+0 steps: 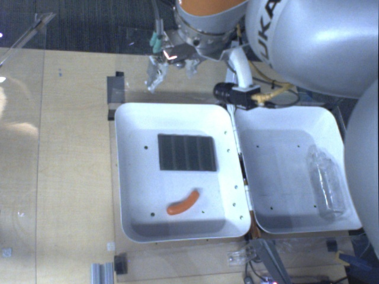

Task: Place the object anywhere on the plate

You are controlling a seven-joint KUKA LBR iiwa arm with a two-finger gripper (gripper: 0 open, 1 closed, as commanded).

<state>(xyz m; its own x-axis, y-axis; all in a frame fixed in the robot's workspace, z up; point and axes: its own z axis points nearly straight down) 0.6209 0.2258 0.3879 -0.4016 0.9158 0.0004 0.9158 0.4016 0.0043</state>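
An orange sausage-shaped object (182, 203) lies on the floor of the left bin (133, 158), near its front edge. A dark grey rectangular plate (186, 152) lies flat in the same bin, just behind the object and apart from it. My gripper (173, 71) hangs high over the bench beyond the left bin's far rim, well away from both. Its two pale fingers (154, 76) stand apart, and nothing is between them.
The right bin (278, 158) holds a clear plastic bottle (325, 182) lying along its right side. The arm's grey body and orange band fill the upper right. A black cable fitting (234, 92) hangs over the ridge between the bins.
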